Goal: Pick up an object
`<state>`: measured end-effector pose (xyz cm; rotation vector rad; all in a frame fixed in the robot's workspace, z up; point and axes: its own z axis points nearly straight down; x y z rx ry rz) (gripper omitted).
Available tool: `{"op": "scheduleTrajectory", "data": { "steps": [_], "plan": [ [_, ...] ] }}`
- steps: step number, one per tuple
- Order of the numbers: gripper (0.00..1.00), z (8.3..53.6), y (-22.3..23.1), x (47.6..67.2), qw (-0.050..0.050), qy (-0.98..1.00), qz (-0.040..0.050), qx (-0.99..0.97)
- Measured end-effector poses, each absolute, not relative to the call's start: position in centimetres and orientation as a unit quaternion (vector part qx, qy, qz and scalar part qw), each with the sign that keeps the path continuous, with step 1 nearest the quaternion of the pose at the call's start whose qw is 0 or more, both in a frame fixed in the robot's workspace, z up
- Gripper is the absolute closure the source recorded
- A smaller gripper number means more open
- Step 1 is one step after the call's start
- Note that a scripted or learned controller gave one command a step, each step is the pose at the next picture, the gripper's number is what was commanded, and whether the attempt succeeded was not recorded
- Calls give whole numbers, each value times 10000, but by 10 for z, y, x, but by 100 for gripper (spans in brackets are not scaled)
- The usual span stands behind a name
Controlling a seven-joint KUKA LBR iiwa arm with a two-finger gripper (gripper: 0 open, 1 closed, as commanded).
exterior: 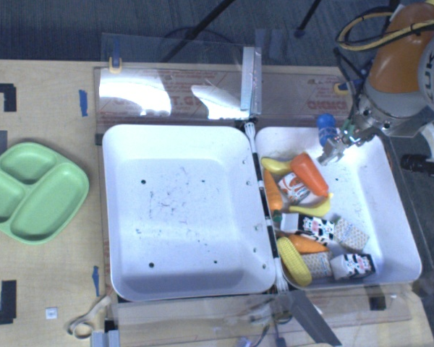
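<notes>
Camera view: an orange carrot (309, 173) lies below-left of the claw (335, 145), atop a yellow banana (275, 165). Whether the claw is parted or closed cannot be told.

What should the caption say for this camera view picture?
Gripper hovers above toy food piled in the right bin.

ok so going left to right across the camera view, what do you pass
green divided plate → left white bin → right white bin holding the pile of toys, with the carrot among them → gripper above that bin's far side → arm at the right edge
</notes>
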<state>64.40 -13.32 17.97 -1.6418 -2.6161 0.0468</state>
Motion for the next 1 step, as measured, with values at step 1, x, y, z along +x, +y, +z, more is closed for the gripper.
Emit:
{"op": "scheduleTrajectory", "data": {
  "steps": [1],
  "plan": [
    [100, 192, -111, 651, 316, -7946, 187, -6060]
  ]
}}
